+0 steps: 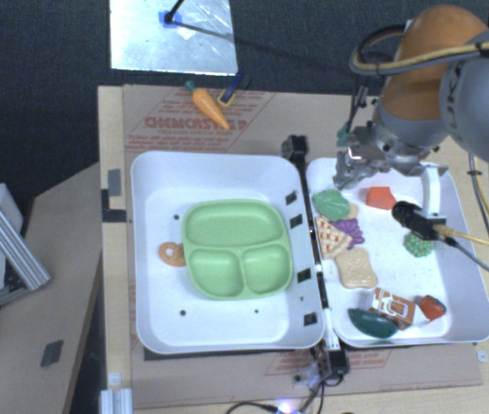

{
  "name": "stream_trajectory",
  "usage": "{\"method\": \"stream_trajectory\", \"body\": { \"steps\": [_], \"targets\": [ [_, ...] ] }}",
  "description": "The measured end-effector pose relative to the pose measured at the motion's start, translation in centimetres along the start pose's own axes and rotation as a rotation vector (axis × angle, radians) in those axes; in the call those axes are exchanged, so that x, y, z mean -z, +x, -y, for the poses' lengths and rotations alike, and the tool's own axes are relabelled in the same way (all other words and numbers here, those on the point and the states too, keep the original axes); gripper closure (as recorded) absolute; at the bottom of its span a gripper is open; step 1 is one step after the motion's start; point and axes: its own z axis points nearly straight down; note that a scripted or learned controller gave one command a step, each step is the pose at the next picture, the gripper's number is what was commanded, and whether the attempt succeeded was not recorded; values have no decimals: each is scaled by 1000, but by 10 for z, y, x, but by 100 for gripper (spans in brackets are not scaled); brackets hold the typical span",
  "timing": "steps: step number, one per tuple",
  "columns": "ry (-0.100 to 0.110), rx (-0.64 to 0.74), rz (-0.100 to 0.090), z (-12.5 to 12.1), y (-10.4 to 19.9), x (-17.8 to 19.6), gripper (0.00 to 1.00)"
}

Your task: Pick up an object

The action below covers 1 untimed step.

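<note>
While the grey arm's two-finger gripper [347, 175] hangs over the right white bin's [468, 257] far-left corner, finger spacing cannot be told. Just beside it lie a green leafy toy [331, 203] and an orange block [380, 198], apparently untouched.

A: Anything reading legibly?
B: Red print on the cardboard sheet [253, 115] under the bins, upper edge, approx "CHEMCAST", w/ smaller lines below blurring out.
A: More elsewhere?
B: Red print is also showing at the sheet's bottom edge near the right bin [477, 317], too small to read.
</note>
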Motion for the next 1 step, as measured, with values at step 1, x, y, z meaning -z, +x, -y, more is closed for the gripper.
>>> {"method": "stream_trajectory", "body": {
  "steps": [1],
  "targets": [
    [0, 1, 0, 2, 1, -1, 100]
  ]
}}
